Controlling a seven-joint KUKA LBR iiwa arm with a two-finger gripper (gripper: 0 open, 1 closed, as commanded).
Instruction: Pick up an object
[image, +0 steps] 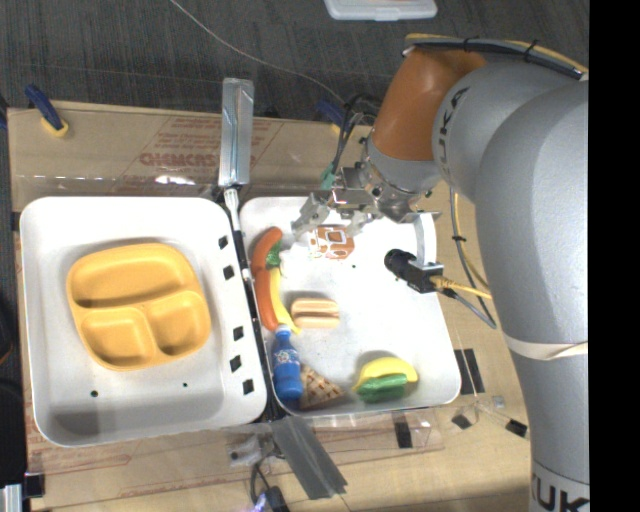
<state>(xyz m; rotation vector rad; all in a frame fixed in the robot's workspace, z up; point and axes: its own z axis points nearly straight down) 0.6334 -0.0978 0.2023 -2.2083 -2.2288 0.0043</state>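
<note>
Pincer (335, 215), fingers spread and gripping nothing, hangs over the right bin's (445, 345) far end above a small orange-patterned piece (333, 241), while the carrot (265, 272) lies lengthwise just left along the divider.

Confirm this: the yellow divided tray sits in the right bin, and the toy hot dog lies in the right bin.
Not quite. The camera view shows the yellow divided tray in the left bin; the toy hot dog does lie in the right bin.
</note>
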